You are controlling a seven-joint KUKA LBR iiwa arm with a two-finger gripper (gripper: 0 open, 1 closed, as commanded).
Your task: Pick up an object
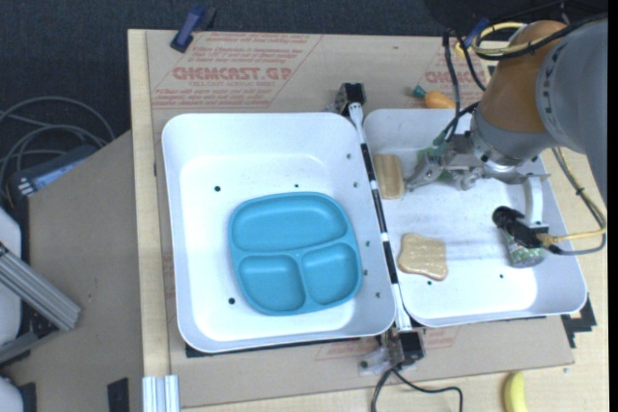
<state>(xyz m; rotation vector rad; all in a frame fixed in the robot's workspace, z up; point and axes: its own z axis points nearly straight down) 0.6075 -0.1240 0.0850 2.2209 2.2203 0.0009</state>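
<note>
Here, two tan toast-like pieces lie in the right bin: toast slice near front, smaller piece against the divider. Claw beside the latter; grip state indeterminate. Blue tray in left bin.

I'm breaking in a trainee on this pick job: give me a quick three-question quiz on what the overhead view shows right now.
1. True or false: the blue divided plate lies in the same bin as the two bread slices.
2. Which bin is the gripper over? A) left bin B) right bin C) neither
3. Fill in: the bread slice nearest the gripper lies against the right bin's ____ wall, the one shared with the left bin.

Key:
1. False. The plate is in the left bin; both slices, including the toast slice, are in the right one.
2. B.
3. Left.
</note>
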